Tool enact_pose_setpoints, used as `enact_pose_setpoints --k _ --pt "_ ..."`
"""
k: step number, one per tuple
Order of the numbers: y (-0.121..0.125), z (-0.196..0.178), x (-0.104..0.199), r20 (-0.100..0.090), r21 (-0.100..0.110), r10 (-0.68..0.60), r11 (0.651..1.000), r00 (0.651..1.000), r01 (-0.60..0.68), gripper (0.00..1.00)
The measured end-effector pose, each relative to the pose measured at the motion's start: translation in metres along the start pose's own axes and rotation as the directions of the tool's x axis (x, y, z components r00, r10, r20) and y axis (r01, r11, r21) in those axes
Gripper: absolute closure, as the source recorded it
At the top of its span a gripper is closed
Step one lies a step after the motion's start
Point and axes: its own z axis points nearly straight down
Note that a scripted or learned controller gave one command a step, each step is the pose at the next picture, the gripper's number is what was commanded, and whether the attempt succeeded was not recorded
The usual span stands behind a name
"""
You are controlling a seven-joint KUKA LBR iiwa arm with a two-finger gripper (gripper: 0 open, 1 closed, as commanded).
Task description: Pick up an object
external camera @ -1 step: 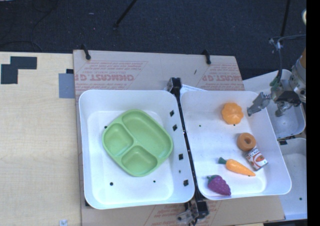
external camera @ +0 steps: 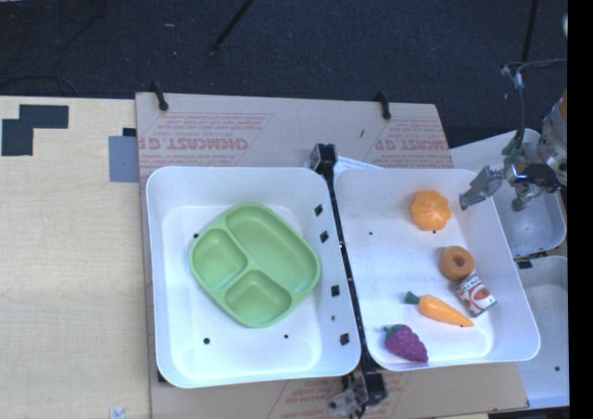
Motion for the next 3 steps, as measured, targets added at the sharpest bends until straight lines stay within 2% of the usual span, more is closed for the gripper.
enact_pose_setpoints --k 3 --pt "0.015 0.141 0.008 -0.001 0.004 0.001 1.000 1.000 -0.001 0.00"
